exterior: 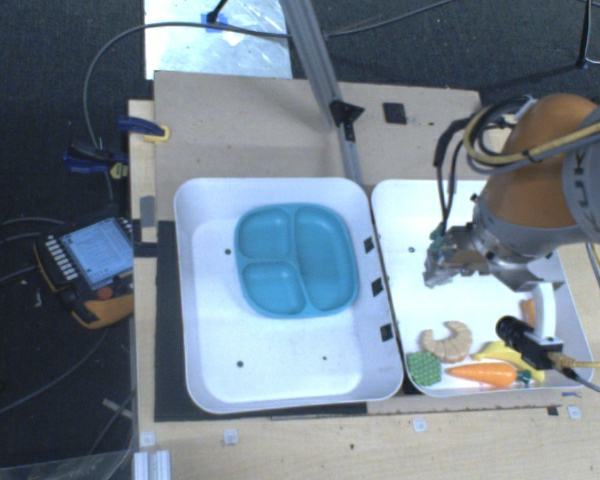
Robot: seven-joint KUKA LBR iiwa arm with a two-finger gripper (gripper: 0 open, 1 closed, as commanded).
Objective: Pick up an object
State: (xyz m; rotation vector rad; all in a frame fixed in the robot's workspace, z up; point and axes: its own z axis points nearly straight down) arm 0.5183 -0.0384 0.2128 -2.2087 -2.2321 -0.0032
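— Croissant [448, 340], carrot [482, 374], a yellow piece [502, 352] and a green item [425, 369]: where are they lying?

— All are clustering at the six o'clock edge of the right bin [405, 228], the croissant sitting at about eleven o'clock from the carrot.

— And the pincer [442, 266]?

— It is hovering over the bin's bare middle, at twelve o'clock from the croissant and apart from it. Whether it is open or closed cannot be told.

— The left bin [210, 358]?

— It is carrying a blue divided plate [297, 260] on the worktop [230, 118].
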